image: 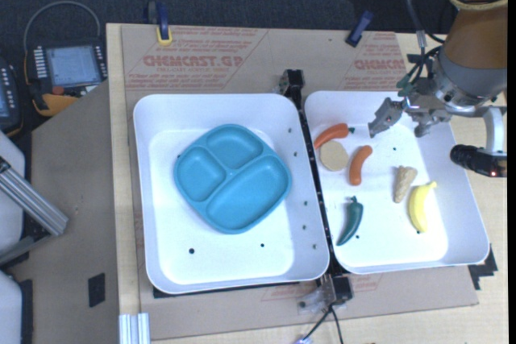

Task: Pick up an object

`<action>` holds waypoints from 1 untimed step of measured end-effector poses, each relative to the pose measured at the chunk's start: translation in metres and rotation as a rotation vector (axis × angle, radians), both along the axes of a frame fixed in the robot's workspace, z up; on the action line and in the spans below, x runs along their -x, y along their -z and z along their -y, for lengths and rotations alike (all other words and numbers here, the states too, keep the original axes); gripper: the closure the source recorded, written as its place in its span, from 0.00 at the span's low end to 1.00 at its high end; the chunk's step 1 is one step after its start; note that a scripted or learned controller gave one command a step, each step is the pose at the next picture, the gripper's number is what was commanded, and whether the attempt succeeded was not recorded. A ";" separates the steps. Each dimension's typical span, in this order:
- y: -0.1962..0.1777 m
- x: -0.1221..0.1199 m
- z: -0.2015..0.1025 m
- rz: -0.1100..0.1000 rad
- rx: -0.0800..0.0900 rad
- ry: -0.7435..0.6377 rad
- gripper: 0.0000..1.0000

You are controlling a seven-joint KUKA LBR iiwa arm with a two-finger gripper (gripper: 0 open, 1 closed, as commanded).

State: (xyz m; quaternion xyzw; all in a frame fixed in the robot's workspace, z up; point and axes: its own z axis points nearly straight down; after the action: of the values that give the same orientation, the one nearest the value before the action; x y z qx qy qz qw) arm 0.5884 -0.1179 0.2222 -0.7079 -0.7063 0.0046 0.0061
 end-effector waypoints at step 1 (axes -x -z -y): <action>-0.008 -0.003 0.000 0.014 0.002 -0.003 0.00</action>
State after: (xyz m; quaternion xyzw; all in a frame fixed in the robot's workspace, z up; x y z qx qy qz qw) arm 0.5911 -0.1177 0.2298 -0.7070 -0.7072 0.0002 0.0006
